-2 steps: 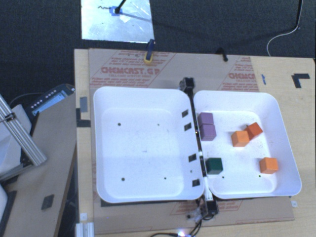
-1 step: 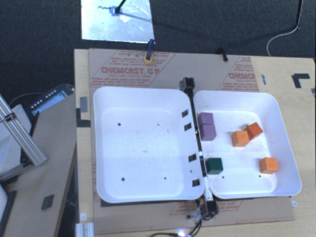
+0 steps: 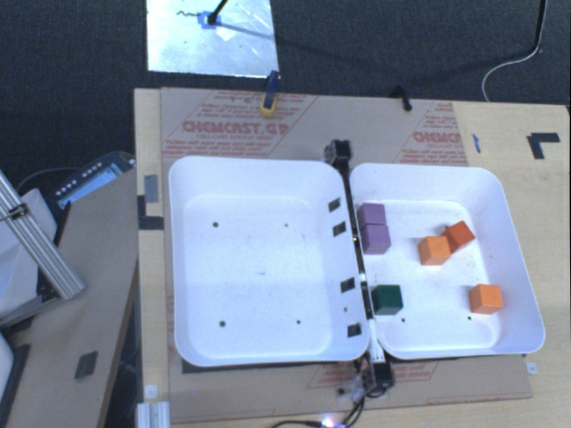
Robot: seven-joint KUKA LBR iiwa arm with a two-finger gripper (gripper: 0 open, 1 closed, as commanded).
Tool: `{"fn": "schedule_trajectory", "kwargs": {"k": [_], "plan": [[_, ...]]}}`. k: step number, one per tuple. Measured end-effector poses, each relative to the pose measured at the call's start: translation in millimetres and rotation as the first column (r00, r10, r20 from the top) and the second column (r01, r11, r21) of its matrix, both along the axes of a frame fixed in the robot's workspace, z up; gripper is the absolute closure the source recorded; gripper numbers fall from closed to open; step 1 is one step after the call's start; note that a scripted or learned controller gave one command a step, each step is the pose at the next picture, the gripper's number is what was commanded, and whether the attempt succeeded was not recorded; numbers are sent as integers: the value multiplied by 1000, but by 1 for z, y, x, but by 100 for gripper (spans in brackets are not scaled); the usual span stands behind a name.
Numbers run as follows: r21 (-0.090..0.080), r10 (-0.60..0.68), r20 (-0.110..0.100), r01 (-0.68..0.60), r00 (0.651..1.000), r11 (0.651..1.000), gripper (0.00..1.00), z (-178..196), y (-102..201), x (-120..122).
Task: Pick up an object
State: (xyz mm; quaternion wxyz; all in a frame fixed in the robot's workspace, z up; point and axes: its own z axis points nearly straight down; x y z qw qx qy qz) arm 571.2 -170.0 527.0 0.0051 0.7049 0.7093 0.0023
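**Blocks lying in right bin**

Sitting in the right bin (image 3: pixel 500 194): purple blocks (image 3: pixel 373 227) at 9 o'clock, green block (image 3: pixel 387 300) at 7, orange blocks (image 3: pixel 446 242) near centre, orange block (image 3: pixel 486 299) at 4. Pincer state: cannot tell.

White bins (image 3: pixel 259 172) hold purple (image 3: pixel 373 227), orange (image 3: pixel 434 251) and green (image 3: pixel 387 300) blocks.

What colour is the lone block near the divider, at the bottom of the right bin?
Dark green block, clearest in the camera view from above.
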Motion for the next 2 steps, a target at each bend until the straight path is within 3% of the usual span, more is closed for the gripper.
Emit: {"fn": "schedule_trajectory", "kwargs": {"k": [1, 2], "plan": [[1, 0, -4, 0, 1000, 1000, 100, 8, -5, 70], [2, -1, -6, 1, 1000, 1000, 100, 9, -9, 98]]}}
